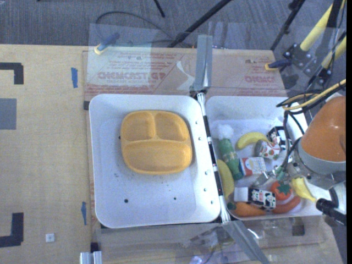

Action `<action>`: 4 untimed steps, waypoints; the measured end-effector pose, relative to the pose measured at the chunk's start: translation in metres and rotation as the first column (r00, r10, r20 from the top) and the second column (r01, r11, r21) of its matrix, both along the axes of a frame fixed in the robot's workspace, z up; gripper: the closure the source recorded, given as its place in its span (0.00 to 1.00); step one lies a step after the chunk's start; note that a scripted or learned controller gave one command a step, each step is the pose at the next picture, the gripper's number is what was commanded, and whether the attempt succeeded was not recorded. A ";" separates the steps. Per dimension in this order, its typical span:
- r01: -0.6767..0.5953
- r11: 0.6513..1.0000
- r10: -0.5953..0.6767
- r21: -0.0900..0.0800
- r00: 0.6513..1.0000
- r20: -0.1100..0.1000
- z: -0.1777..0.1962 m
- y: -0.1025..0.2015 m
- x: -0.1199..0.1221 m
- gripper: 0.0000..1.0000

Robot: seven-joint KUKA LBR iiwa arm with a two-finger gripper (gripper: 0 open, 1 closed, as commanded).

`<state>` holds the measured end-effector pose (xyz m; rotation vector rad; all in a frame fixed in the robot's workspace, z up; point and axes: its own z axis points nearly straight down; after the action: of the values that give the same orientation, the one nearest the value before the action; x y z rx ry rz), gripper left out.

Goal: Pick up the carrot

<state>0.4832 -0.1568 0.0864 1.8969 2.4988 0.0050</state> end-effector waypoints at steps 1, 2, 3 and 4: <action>0.003 1.000 -0.003 -0.003 1.000 0.007 0.011 -0.001 0.001 1.00; 0.247 0.969 -0.247 0.000 0.969 -0.005 0.098 0.087 -0.003 1.00; 0.689 0.725 -0.689 -0.001 0.725 -0.005 0.138 0.051 -0.004 1.00; 0.365 0.931 -0.365 0.000 0.931 -0.010 0.098 0.113 -0.004 1.00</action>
<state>0.4792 -0.0442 0.1839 2.3338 2.1090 -0.0026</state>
